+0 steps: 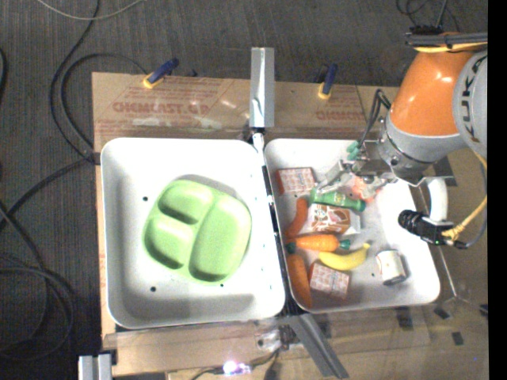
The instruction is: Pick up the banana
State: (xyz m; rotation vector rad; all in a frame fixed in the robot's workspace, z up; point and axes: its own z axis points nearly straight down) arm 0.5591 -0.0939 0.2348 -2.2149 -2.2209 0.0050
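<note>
2 white bins sit side by side on the desk. The left bin (119, 180) holds 1 green sectioned tray (198, 228). The right bin (412, 283) holds the clutter — 1 banana (346, 258) near its near edge, 3 carrots, 3 small cartons and 1 tape roll (390, 266). The gripper (348, 174) hangs over the far part of this bin; whether its fingers are apart or together I cannot tell.
</note>
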